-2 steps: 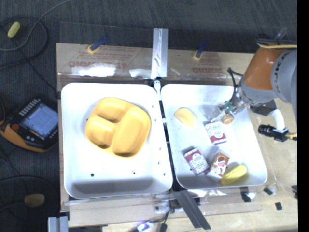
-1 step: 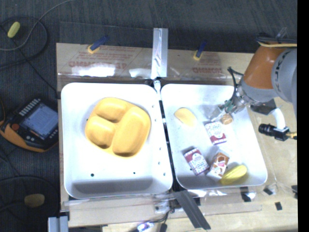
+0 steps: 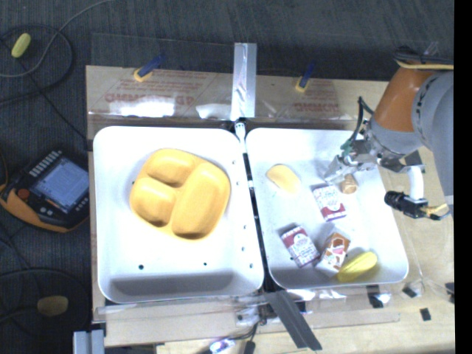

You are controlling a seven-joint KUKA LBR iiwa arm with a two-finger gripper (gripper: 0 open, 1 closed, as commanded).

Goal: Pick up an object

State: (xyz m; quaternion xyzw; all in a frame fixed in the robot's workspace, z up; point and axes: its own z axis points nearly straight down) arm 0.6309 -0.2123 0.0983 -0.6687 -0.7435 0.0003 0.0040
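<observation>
right, in the camera view i'm watching the gripper hanging low over the right bin, near its far right corner; whether it's closed or not, i cannot tell. i'm judging the small brown cork-like piece nearest, lying just toward the bin's near side of the gripper, too small to read an axis.
</observation>
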